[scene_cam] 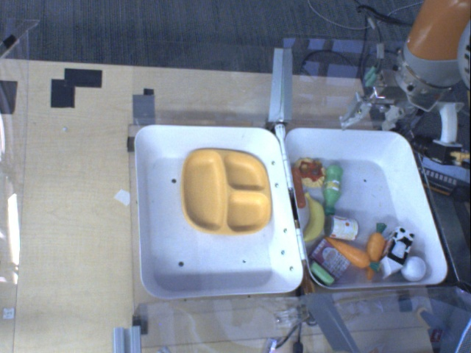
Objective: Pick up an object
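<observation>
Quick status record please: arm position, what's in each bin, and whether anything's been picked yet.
arm: gripper above the far edge of the right bin
left bin: yellow divided tray
right bin: banana, green bottle, carrots, white ball, other small toys
picked: nothing visible between the fingers

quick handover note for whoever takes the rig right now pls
Gripper: raised above the far rim of the right bin, nothing seen in it.
Left bin: holds the yellow divided tray.
Right bin: banana, green bottle, carrot, small can, other toys along its left and near sides.
Done: nothing picked yet.
Left: descend, grasp one object, lift.
</observation>
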